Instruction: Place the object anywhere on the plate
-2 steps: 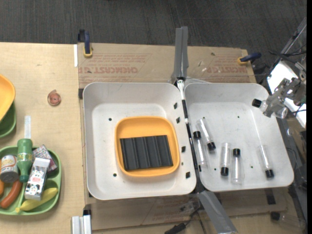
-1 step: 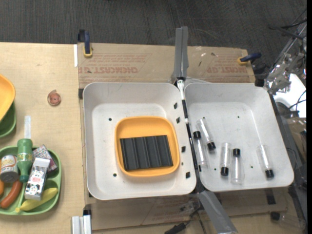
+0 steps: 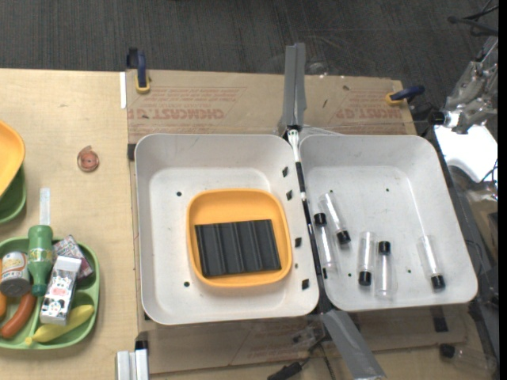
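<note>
An orange plate [image 3: 236, 199] with rounded corners lies in the middle of the left white bin [image 3: 158, 172]. A dark grey ribbed mat [image 3: 238, 248] covers the plate's floor. Several clear plastic tubes with black caps lie loose in the right white bin [image 3: 380, 161]. One tube [image 3: 333, 214] lies near the bin's left wall, with another [image 3: 324, 248] beside it. Two more tubes [image 3: 366, 256] lie side by side near the middle front. The last tube [image 3: 428, 260] lies alone at the front right.
Both bins rest on cardboard [image 3: 206, 105] held by clamps [image 3: 139, 70]. A grey post [image 3: 295, 85] stands behind the seam between the bins. On the wooden table to the left, a green plate [image 3: 75, 327] carries toy food. Metal gear [image 3: 475, 93] stands at the far right.
</note>
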`<state>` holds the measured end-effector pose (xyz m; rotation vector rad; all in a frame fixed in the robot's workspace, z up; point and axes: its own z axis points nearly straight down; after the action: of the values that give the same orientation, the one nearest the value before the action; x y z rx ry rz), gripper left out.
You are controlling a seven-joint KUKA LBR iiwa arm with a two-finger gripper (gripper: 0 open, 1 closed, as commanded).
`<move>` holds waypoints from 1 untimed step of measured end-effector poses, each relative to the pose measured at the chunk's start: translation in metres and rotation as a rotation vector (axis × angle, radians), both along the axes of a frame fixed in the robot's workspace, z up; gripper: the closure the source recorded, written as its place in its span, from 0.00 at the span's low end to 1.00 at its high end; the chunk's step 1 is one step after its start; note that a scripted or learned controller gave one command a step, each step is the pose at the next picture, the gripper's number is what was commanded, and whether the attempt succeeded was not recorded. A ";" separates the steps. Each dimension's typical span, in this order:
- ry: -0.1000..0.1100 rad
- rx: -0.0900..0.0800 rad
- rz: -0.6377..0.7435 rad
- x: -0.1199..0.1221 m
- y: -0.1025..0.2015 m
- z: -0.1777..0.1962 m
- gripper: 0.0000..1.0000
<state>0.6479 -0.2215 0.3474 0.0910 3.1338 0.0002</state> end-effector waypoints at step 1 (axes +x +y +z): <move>0.000 -0.001 0.249 0.008 0.000 0.078 1.00</move>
<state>0.6555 -0.2218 0.4257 -0.2982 3.1209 -0.0002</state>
